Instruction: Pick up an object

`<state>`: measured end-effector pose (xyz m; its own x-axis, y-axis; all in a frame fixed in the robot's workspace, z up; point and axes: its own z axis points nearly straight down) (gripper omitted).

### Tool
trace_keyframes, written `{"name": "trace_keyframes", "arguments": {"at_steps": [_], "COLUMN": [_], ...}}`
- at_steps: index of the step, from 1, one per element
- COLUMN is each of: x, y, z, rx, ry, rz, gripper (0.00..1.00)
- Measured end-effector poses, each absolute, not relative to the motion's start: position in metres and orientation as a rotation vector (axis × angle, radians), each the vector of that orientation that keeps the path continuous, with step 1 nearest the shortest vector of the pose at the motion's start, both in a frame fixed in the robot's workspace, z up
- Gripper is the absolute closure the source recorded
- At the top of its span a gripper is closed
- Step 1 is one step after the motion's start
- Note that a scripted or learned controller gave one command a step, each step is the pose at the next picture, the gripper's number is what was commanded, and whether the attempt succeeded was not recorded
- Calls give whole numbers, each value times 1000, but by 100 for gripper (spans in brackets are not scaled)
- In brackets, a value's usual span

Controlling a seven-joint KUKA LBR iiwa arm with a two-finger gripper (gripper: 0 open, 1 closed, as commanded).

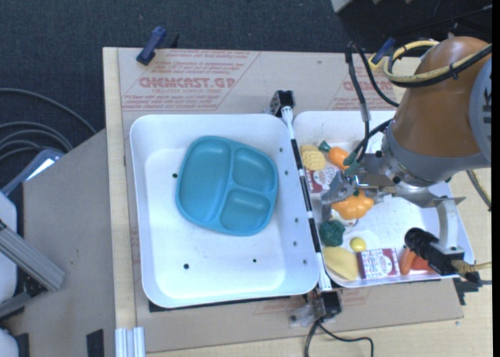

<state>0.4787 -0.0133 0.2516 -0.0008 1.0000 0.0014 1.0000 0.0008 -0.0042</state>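
Two white bins sit side by side on the tabletop (195,74); the left bin (148,191) carries a blue divided plate (227,185). In the right bin (461,226), at the frame's right, the tool (344,189) hangs low over an orange toy fruit (353,206), glossy and rounded, among small toy foods.

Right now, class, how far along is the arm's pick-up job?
Done: the gripper is down in the right bin among the toy food. In hand: it sits beside an orange toy, grasp unclear. Left: lifting something out; the blue divided plate lies untouched.
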Motion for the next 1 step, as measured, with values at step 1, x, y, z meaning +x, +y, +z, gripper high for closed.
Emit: {"name": "trace_keyframes", "arguments": {"at_steps": [1], "x": [479], "y": [-31], "z": [246], "rx": [-2220], "ry": [-2218], "rz": [4], "gripper": [100]}}
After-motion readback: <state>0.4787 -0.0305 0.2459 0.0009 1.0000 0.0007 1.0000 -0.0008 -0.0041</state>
